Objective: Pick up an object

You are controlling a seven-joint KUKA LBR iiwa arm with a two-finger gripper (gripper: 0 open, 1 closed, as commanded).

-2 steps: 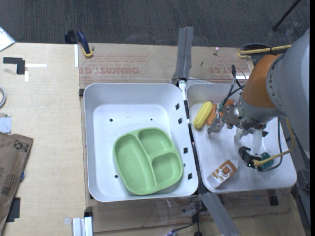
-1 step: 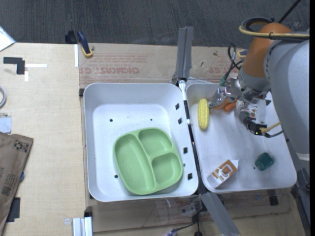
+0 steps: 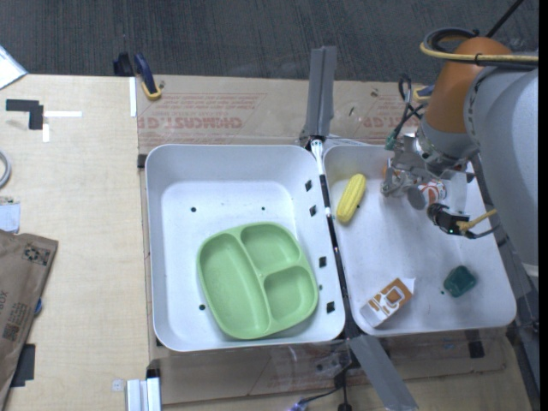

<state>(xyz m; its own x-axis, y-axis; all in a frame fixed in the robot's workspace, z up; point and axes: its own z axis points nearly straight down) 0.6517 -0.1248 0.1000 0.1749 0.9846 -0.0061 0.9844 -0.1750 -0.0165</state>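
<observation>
Yellow corn cob: you've got it lying in the right bin, far-left part, near the divider.
Gripper: low over the right bin's far end, right of the corn, nothing visibly held; you can't tell the jaw state.
Other right-bin items: orange-white carton, near edge; dark green block.
Left bin: green divided plate.

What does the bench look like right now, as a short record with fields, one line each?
left bin: white shallow bin holding a green three-compartment plastic plate
right bin: white shallow bin holding a yellow corn cob toy, a small orange-and-white carton, a dark green block
gripper: gripper over the right bin's far end, right of the corn
</observation>
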